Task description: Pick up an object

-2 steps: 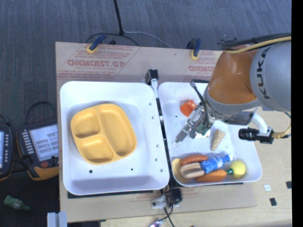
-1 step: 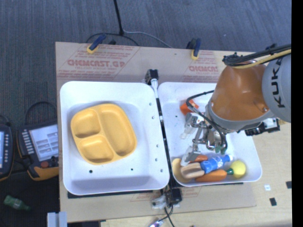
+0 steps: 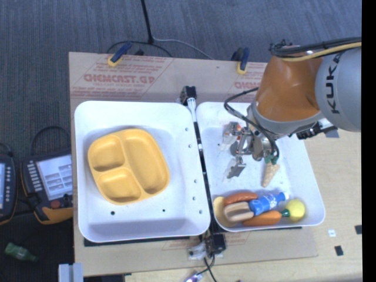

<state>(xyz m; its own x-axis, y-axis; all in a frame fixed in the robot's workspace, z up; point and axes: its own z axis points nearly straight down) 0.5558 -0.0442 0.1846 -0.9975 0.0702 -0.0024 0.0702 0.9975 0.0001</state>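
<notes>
— Where's the gripper (image 3: 239, 153) now?

— Down in the right bin (image 3: 311, 175), hanging below the orange band (image 3: 288, 96) of the arm. It sits in the upper middle of that bin, over bare white floor.

— Open or closed?

— I can't tell from here. The metal parts blur together, and I see nothing that is clearly caught between them.

— What's closest to it?

— An ice-cream cone (image 3: 269, 173), pale and tapered, lying just to the right of the gripper with its point toward the near wall. Whether the two touch, I can't say.

— And the rest of the toys?

— Bunched along the near wall of the same bin. There's a hot dog (image 3: 237, 205) on the left of the pile, a blue bottle (image 3: 265, 204) lying across its right end, a carrot (image 3: 262, 219) stretched out under both, and a lemon (image 3: 295, 210) at the right end with something small and green beside it. A bit of yellow shows at the far left of the pile; I can't make out what it is.

— The other bin?

— The left bin (image 3: 88, 216) holds a yellow divided plate (image 3: 127, 165), three compartments, lying flat and turned a little askew.

— Around the bins?

— They rest on a brown board (image 3: 88, 75) clipped at its far edge by two clamps (image 3: 119, 53). A black cable (image 3: 144, 16) trails off across the grey carpet beyond, and a teach pendant (image 3: 50, 178) lies on the floor to the left.
</notes>
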